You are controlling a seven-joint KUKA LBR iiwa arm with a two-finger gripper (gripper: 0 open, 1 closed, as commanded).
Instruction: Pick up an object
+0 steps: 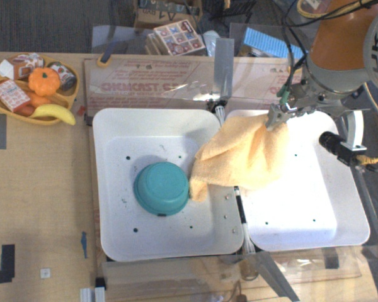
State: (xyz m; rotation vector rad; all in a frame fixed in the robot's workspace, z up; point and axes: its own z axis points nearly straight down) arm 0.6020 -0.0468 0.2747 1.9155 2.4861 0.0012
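A pale yellow cloth (242,156) hangs from my gripper (276,117), which is shut on its upper right corner above the right bin (321,212). The cloth drapes down and to the left, across the divide between the bins, and its lower edge reaches into the left bin (113,231). A teal bowl (162,188) lies upside down in the left bin, just left of the cloth's hanging end.
A yellow dish (0,102) with an orange, a banana and small packets stands on the bench at the far left. A clear plastic sheet and a grey post (223,68) stand behind the bins. Boxes and clutter lie beyond the bench.
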